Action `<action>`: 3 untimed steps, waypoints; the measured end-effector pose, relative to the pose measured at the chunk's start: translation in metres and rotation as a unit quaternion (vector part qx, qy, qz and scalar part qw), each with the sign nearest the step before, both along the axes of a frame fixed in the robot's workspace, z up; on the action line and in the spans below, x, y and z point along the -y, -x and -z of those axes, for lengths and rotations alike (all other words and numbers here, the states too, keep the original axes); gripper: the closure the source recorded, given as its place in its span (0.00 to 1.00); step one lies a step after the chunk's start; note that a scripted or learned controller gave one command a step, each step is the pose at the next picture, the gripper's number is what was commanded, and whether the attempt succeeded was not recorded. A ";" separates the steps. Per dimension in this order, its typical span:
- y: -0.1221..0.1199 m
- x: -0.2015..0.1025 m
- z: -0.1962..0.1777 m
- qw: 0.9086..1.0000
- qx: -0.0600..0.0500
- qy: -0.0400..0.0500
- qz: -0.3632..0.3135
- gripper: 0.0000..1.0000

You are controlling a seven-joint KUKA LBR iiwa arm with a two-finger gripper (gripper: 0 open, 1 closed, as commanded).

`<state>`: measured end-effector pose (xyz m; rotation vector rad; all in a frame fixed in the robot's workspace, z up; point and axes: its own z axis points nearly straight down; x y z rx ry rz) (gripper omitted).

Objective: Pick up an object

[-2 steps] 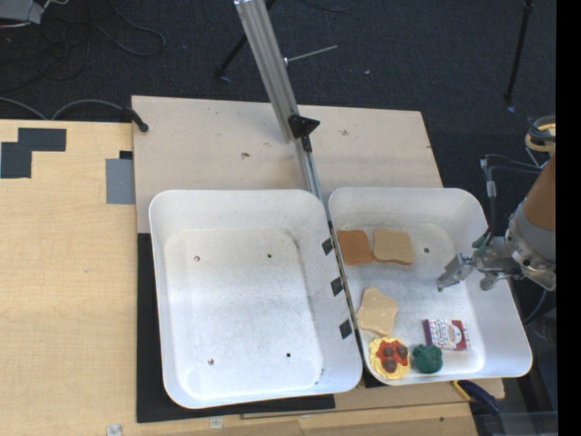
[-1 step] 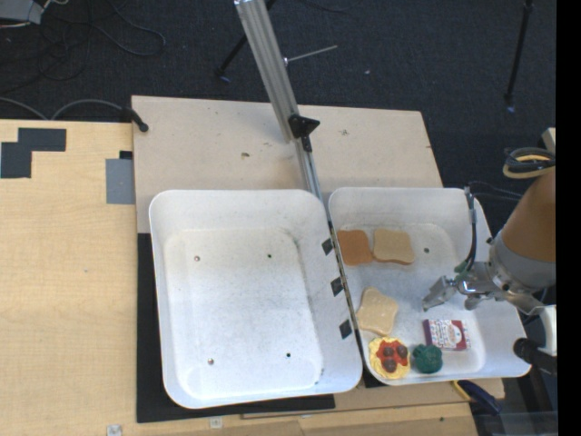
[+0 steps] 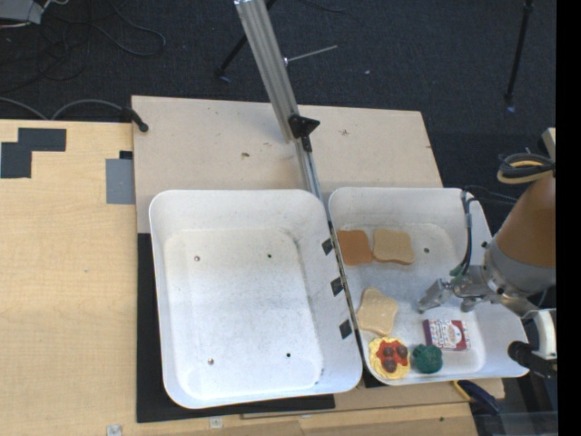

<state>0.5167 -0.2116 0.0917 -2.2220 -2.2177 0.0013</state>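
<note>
In the right bin (image 3: 399,203) lie two toast slices, a darker one (image 3: 355,246) and a lighter one (image 3: 393,245), side by side near its middle. A third pale slice (image 3: 378,312) lies lower down by the divider. Along the front wall sit a small pizza-like disc (image 3: 389,356), a green ball (image 3: 427,359) and a dark red packet (image 3: 447,334). My gripper (image 3: 445,292) hangs low over the bin's right half, just above the red packet, its fingers spread apart with nothing between them.
The left bin (image 3: 182,216) is a shallow white tray beside the right one. A slanted aluminium bar (image 3: 272,71) rises from the back of the divider. The arm's orange band (image 3: 536,221) comes in over the right bin's right wall.
</note>
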 end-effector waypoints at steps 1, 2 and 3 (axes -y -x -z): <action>0.000 0.001 -0.010 1.000 0.000 0.000 0.002 1.00; 0.002 0.002 -0.052 1.000 0.001 0.001 0.001 1.00; 0.001 0.003 -0.105 1.000 0.003 0.001 -0.002 1.00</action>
